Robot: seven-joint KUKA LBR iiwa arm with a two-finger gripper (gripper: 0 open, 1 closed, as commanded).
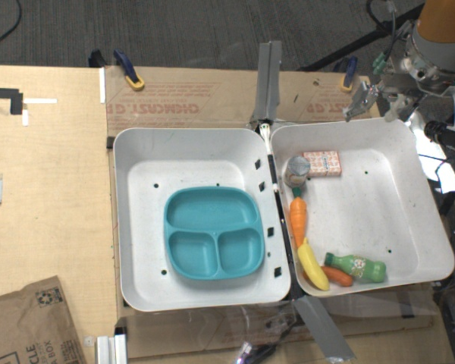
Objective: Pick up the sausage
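The sausage [337,277] is a short orange-red piece lying near the front wall of the right bin [409,203]. It is wedged between a yellow banana [312,265] and a green bottle [358,267], which partly overlaps it. My gripper [379,103] hangs over the bin's far right corner, well away from the sausage. Its fingers stand open with nothing between them.
An orange carrot [297,218], a grey can [296,171] and a pink box [321,164] lie along the right bin's left side. The left bin [136,203] holds a teal divided plate [212,232]. A metal post [268,82] rises between the bins.
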